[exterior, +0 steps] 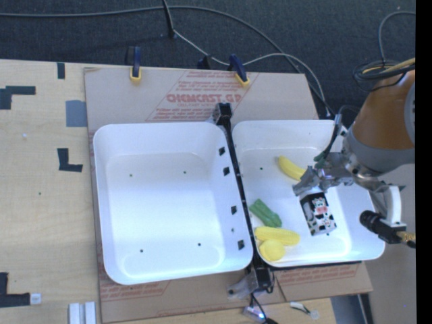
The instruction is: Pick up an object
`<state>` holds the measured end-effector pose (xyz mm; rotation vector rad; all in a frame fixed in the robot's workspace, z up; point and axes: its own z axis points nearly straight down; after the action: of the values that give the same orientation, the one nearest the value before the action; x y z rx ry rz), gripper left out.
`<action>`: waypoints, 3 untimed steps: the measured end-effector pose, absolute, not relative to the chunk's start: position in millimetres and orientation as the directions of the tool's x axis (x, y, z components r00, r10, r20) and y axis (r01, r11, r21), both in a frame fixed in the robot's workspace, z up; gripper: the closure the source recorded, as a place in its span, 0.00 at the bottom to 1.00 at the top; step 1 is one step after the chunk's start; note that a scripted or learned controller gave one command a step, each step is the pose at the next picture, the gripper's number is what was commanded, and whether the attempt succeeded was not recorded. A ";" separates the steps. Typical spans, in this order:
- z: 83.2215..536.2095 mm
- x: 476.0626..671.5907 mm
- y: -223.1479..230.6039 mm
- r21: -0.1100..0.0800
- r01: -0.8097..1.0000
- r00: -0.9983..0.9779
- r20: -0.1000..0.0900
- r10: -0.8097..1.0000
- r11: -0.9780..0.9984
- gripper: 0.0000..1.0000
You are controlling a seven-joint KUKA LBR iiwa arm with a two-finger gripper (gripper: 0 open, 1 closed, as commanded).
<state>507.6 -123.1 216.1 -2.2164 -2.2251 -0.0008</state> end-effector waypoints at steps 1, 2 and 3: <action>211.4 522.5 -81.0 -0.001 1.000 -0.004 0.001 1.000 0.004 1.00; 203.5 544.0 -30.5 -0.001 1.000 -0.005 0.001 1.000 0.005 1.00; 214.5 566.9 8.2 0.000 1.000 -0.004 0.001 1.000 0.004 1.00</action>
<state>566.9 8.2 214.5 -2.2168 -2.2259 -0.0011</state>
